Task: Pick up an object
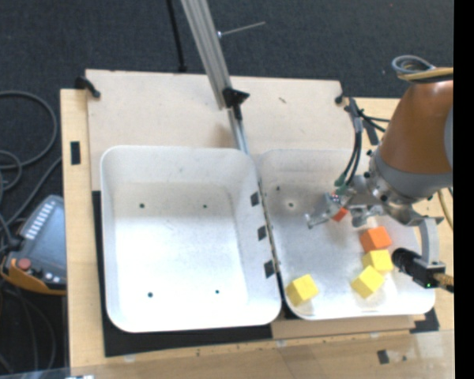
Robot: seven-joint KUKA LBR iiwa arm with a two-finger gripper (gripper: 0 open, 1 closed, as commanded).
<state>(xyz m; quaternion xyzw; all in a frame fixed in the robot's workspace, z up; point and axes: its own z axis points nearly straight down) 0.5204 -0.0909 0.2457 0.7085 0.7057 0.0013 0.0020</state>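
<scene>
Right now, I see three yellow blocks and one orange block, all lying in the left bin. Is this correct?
Not quite: the bin is wrong. The camera view shows the three yellow blocks and the orange block all lying in the right bin, not the left bin. The count and the colours are as you said.

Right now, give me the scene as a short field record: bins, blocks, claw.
left bin: white, shallow, beside the right bin
right bin: white, holds all the blocks
orange block: right bin, near the arm
yellow blocks: three; one near the front left of the right bin, two just below the orange block
claw: low over the right bin, left of the orange block
grasp: cannot tell
</scene>
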